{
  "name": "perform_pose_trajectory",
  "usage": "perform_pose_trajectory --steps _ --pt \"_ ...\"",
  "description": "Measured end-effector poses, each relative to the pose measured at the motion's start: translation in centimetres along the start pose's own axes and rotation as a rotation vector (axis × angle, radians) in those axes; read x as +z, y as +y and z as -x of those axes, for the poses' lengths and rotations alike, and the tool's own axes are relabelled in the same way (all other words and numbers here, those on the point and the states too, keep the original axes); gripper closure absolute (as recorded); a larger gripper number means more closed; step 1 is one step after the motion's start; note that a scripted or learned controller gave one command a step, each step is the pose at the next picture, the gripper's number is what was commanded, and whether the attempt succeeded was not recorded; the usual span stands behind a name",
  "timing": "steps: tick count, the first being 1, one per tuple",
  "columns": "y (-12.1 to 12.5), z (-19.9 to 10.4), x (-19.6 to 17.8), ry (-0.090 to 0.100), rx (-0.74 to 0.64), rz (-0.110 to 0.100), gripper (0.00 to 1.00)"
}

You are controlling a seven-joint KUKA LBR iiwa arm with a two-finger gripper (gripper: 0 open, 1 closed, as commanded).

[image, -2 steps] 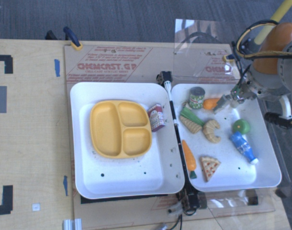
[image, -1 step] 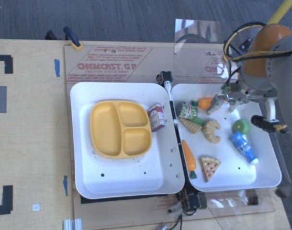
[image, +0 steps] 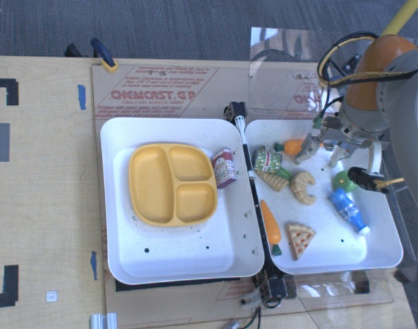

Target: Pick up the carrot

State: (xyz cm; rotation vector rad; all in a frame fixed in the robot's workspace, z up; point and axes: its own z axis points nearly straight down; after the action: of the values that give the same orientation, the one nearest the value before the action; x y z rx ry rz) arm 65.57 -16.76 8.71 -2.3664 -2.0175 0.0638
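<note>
The carrot point(image: 269, 223) lies lengthwise against the right bin's point(image: 384, 252) left wall, well down-left of the gripper point(image: 323, 151), jaws seemingly spread, empty.

1 fixed camera sits high above the bench point(image: 44, 184), tilted down, taking in both white bins point(image: 168, 262) from moderate distance.
</note>
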Motion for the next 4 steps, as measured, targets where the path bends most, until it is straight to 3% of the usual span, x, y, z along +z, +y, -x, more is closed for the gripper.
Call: perform_pose_trajectory --steps 1,2,3,4 --pt "1.2 0.8 0.0 0.026 0.292 0.029 0.00" --pt "1.7 2.1 -0.1 0.049 0.347 0.008 0.00" --pt "0.9 3.3 -0.1 0.035 0.194 0.045 0.00" --pt "1.8 3.8 -3.0 0.017 0.091 0.050 0.00"
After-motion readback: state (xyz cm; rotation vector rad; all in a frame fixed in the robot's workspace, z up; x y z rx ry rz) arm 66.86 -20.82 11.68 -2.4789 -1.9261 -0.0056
